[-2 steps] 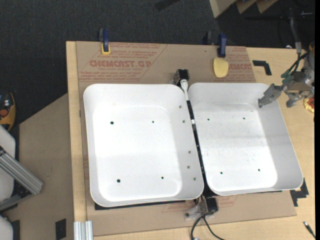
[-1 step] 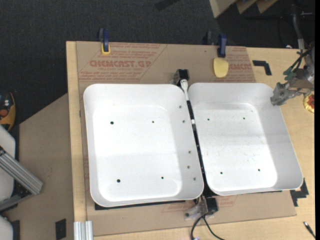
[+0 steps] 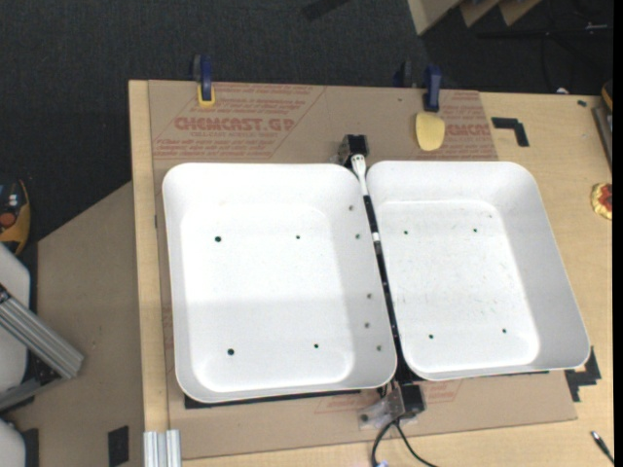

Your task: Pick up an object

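Two shallow white bins sit side by side on a brown board. On the left bin (image 3: 185, 261), only bare white floor with a few small black dots shows. The right bin (image 3: 555, 261) has a white floor dotted with fine dark specks. A small yellow rounded piece (image 3: 429, 131) lies on the board just behind the right bin, under a blue clamp (image 3: 432, 78).
A second blue and yellow clamp (image 3: 203, 76) grips the board's back edge on the left. A black bracket (image 3: 354, 148) and a thin strip run between the bins. Cables and a connector (image 3: 401, 404) sit at the front. A metal rail (image 3: 39, 334) lies at the far left.
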Controlling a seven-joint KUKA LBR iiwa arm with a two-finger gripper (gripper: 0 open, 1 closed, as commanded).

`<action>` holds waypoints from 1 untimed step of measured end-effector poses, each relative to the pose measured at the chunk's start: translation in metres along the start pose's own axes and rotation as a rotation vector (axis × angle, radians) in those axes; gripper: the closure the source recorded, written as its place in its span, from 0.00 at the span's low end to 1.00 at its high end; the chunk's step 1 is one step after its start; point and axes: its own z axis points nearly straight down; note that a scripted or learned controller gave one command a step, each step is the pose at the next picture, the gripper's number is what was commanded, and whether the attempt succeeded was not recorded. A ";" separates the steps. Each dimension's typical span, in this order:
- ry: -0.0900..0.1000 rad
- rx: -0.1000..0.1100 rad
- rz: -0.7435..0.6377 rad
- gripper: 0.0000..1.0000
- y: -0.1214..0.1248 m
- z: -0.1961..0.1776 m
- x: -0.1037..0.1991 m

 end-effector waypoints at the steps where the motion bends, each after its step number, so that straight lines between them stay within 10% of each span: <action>1: 0.012 0.031 -0.005 1.00 0.023 0.119 0.059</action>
